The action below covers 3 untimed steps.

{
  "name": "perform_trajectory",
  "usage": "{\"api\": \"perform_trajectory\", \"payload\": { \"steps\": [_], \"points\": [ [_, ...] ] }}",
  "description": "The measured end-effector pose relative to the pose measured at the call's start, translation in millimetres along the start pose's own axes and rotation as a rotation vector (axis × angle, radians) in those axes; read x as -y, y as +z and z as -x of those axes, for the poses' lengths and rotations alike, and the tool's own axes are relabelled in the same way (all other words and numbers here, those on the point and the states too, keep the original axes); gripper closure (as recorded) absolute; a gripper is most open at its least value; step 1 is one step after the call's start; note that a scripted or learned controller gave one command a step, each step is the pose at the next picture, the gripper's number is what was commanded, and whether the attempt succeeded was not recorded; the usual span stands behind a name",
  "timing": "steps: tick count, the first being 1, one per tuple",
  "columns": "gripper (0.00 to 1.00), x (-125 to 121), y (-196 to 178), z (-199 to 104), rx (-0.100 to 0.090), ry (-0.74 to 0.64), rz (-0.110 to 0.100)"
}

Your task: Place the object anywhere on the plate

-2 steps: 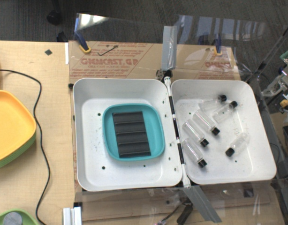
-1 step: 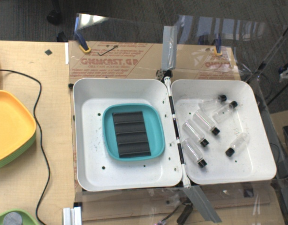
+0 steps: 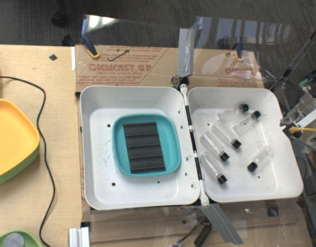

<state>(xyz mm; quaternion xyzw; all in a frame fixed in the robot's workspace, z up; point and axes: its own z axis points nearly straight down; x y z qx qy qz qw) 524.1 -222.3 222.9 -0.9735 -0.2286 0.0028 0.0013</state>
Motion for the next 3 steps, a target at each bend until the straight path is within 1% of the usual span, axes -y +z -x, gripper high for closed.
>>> {"api": "perform_trajectory", "payload": {
  "steps": [1,2,3],
  "points": [
    [0.0,9.8,-156.0,19.0,0.0,0.095,0.002],
    [0.0,41.8,-5.3,32.1,0.0,0.261,0.0],
    [0.0,20.9,-109.5,42.1,0.0,0.258,0.002]
  ]
}}
